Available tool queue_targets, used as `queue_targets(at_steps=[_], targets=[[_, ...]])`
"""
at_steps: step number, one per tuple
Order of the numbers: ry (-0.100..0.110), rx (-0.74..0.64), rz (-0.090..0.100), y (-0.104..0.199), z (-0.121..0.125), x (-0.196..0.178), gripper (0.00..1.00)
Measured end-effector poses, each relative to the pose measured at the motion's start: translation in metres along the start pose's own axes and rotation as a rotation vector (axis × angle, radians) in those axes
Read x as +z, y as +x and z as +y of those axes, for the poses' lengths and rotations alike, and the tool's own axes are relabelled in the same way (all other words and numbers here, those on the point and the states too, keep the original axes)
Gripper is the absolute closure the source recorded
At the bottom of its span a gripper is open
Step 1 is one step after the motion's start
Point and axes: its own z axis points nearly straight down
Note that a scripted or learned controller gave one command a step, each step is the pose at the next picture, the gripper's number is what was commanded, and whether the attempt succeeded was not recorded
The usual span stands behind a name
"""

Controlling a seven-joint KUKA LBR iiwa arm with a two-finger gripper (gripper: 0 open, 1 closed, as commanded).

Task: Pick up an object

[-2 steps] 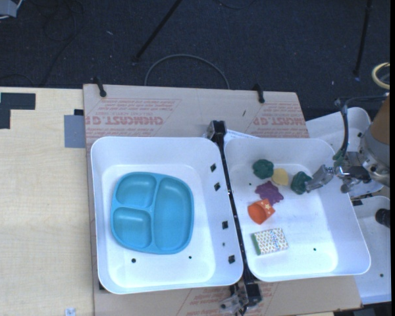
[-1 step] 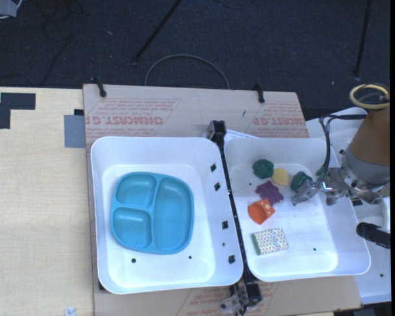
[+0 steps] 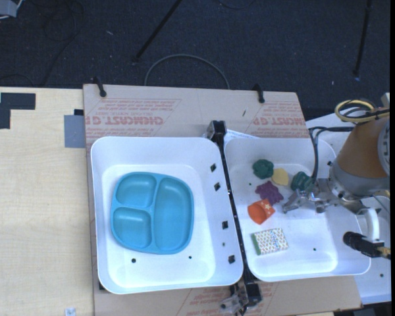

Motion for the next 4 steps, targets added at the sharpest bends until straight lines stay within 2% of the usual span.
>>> queue_targets(at_steps=[1,2,4], targets=[[-0.004,0.002,-0.001,-0.001,0.001,-0.013,1.00],[-0.004,0.000,-0.001,0.001,-0.007,-0.072,1.00],[-0.005,-0.002,-0.001,-0.004,-0.007,-0.147,1.00]])
